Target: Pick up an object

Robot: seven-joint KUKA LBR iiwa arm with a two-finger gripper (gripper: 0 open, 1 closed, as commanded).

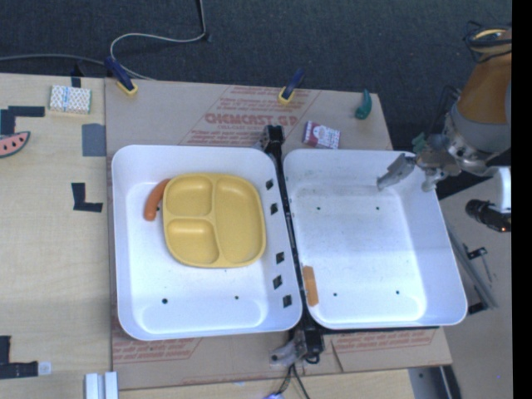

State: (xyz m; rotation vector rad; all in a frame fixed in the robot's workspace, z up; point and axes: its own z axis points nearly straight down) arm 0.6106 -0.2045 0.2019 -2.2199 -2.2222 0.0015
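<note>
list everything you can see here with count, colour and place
bins: 2, white, side by side on the bench
divided plate: 1, yellow, in the left bin
carrot-like piece: 1, orange, left bin, against the plate's left edge
small stick-shaped piece: 1, orange, right bin, by its left wall
clamps: 2, yellow and blue, on the cardboard's far edge
clip: 1, green, far right corner of the cardboard
sponge: 1, yellowish, far left of the bench
arm: 1, grey and orange, right side
hand: 1, grey, over the right bin's far right corner
</note>
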